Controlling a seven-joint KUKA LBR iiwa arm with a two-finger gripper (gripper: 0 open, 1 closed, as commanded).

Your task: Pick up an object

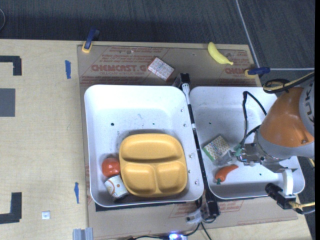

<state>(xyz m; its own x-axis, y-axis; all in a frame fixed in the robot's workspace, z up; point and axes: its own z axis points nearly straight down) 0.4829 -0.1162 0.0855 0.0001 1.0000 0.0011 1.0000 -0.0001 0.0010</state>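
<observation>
In the right bin (225, 101) a patterned square packet (216, 147) lies near the left wall. Just below it rests an orange-red pepper (226, 172). My gripper (239, 155) hangs low over the bin floor, right beside the packet and just above the pepper. The arm's orange band (284, 125) rises behind it to the right. The left bin (100, 134) holds a yellow divided tray (152, 164), a red tomato (110, 166) and a small white and orange can (116, 186), both tucked against the tray's left side.
A yellow banana (219, 53) and a small patterned card (160, 68) lie on the cardboard behind the bins. A black cable (248, 111) loops over the right bin. A blue clamp (90, 38) holds the cardboard's back left corner.
</observation>
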